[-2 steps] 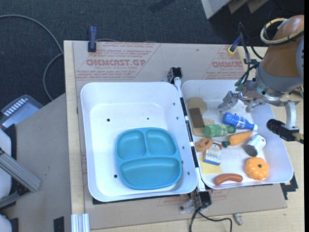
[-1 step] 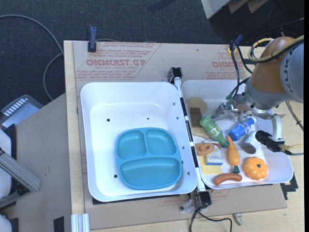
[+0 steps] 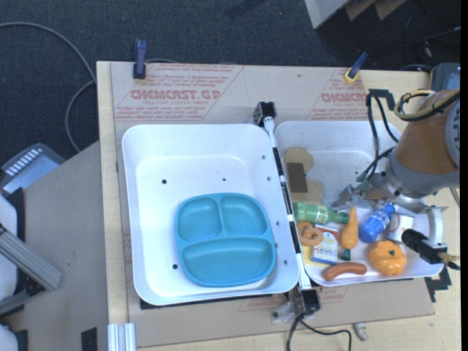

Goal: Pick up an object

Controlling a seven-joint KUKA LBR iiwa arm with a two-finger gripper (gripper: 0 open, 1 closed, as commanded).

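Metal gripper (image 3: 363, 191), its state impossible to tell, hangs low in the right bin (image 3: 325, 134) above smooth plastic toys: slim orange carrot (image 3: 351, 228), blue bottle (image 3: 374, 224), round pumpkin (image 3: 387, 257), glossy sausage (image 3: 345, 270).

**A:** ok so where's the arm (image 3: 431, 148) at right now?

**B:** coming in from the right side, bent down low over the right-hand bin. You mostly see the orange band, big and rounded, with the grey wrist section just under it.

**A:** and the gripper (image 3: 360, 193)?

**B:** sticks out to the left of the wrist, pointing down and a bit sideways, metal bits at the tip. Black cables loop up over the top of the arm. Honestly too cluttered and small at the tip to make out more from where I'm standing.
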